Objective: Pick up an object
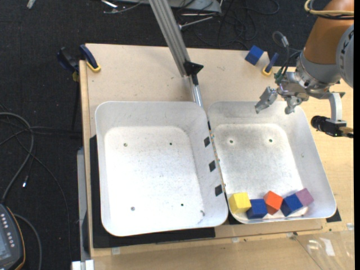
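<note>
Hovering gripper (278, 102), fingers spread, above right bin (318, 160)

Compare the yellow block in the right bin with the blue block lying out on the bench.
The yellow block sits inside the right bin, at its near edge; the blue block on the bench lies outside both bins, near the far edge. The yellow block touches a neighbouring block in a row of five; the blue block on the bench has no block beside it. They differ in colour. Both are small cube-like blocks, and the gripper holds neither.
</note>
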Available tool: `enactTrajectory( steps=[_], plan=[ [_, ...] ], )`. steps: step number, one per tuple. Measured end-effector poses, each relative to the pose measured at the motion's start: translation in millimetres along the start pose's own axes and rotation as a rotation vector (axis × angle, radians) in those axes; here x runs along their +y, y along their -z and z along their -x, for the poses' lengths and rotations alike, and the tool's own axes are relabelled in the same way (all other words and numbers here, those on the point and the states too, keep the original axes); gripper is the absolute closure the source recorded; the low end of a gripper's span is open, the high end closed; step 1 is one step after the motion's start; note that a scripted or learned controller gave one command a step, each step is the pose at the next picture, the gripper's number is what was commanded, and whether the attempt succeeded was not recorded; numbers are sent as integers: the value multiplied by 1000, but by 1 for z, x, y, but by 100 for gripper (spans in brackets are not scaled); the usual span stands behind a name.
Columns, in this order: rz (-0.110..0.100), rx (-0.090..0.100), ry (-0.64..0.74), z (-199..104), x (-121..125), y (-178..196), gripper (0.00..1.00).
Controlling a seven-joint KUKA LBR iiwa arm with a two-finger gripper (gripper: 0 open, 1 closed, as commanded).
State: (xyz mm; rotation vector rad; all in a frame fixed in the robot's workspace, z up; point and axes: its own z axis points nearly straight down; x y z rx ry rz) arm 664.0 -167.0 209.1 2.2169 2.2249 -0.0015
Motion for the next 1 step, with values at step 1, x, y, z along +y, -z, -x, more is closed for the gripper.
enactTrajectory(
  steps=[1],
  plan=[
    [11,1,4,-38,10,79,0]
  ],
)
